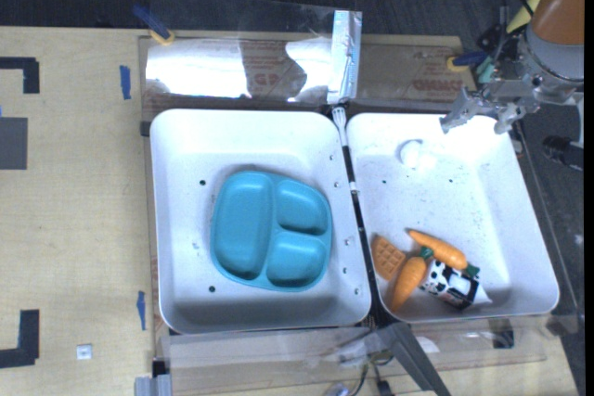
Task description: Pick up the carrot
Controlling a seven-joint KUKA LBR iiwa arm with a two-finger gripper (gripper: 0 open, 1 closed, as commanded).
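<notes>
Carrot (438, 247) touches cow toy (449, 283), waffle (388, 256) beside.

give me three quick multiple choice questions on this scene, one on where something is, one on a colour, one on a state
1. Where does the carrot lie?
A. left bin
B. near corner of the right bin
C. on the bench outside the bins

2. What colour is the divided plate?
A. blue
B. red
C. green

3. How does the gripper stand to the carrot?
A. clamped on it
B. touching it
C. well apart from it, at the bin's far edge

Key: 1 B, it sits among the toys near the front rim. 2 A, the plate in the left bin is light blue. 3 C, bare bin floor lies between them.
</notes>
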